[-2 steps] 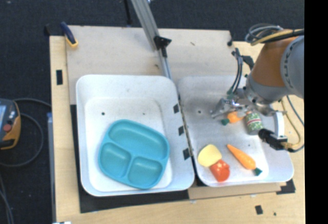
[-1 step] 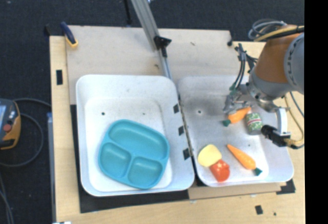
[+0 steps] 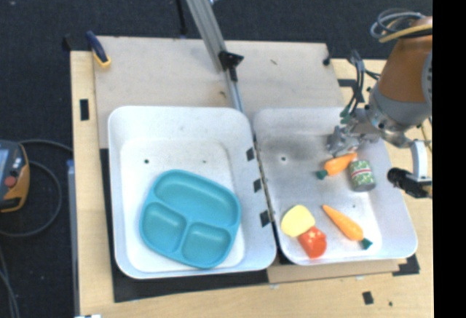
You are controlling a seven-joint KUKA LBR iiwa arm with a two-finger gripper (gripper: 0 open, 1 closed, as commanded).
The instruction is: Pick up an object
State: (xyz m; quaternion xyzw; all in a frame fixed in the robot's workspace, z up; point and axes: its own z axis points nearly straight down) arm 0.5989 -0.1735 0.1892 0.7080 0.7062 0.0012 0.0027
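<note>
Over the right white bin, gripper (finger state indeterminate) hovers just above one of two tapered orange carrots, beside one small can, one yellow-and-red lump; left bin: one smooth blue divided plate.

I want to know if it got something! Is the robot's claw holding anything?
Gripper: just above a carrot; open or closed cannot be told.
</note>
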